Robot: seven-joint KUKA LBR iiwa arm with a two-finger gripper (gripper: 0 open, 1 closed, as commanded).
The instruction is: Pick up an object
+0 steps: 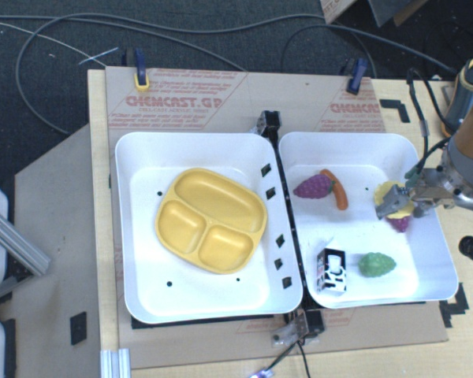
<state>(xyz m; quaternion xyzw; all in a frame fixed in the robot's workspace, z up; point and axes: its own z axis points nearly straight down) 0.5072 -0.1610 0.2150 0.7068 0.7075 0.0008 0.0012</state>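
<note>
Objects: one grape bunch (314, 186), one carrot (339, 193), one tray (211, 220).

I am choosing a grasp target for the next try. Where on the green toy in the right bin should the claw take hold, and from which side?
Probably across the middle of the green toy, coming straight down from above. It lies low on the floor of the right bin, longer left to right, with bare floor all round it; the black-and-white box stands apart to its left. Closing across its short width looks safest.
</note>
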